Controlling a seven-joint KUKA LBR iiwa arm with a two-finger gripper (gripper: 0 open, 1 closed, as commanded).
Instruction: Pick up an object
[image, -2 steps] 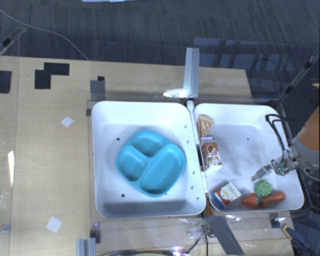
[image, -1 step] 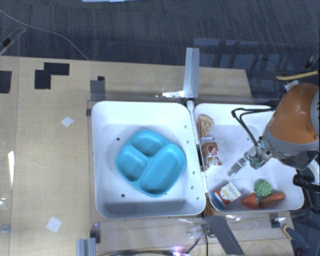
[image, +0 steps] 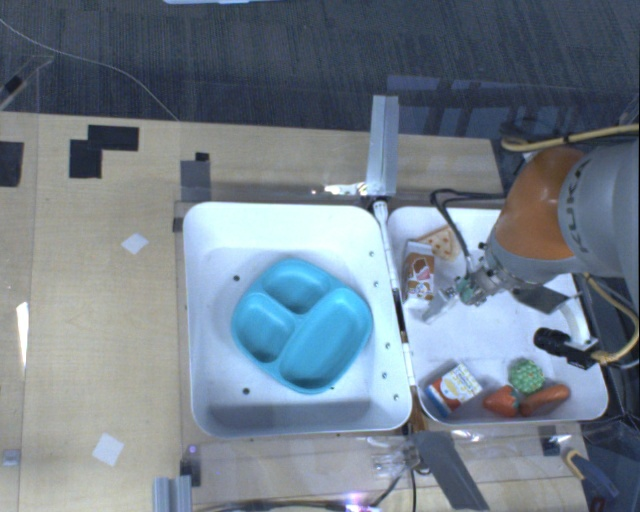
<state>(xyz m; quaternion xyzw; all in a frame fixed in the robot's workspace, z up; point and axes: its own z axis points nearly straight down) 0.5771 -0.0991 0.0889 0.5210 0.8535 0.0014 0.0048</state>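
Arm (image: 560, 215) overhead — end effector (image: 452, 296) low in right bin (image: 520, 350).

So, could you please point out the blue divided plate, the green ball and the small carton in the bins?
blue divided plate (image: 303, 325), camera view, on its central ridge.
green ball (image: 526, 375), camera view, on its top.
small carton (image: 459, 385), camera view, on its printed face.

bench (image: 90, 300): pale wood, black patches at far left | left white bin (image: 215, 400): directly on bench, touching right bin along shared edge | right white bin (image: 590, 400): directly on bench | small pale square tags (image: 134, 243): flat on bare wood left of bins | grey metal post (image: 383, 145): upright behind bins
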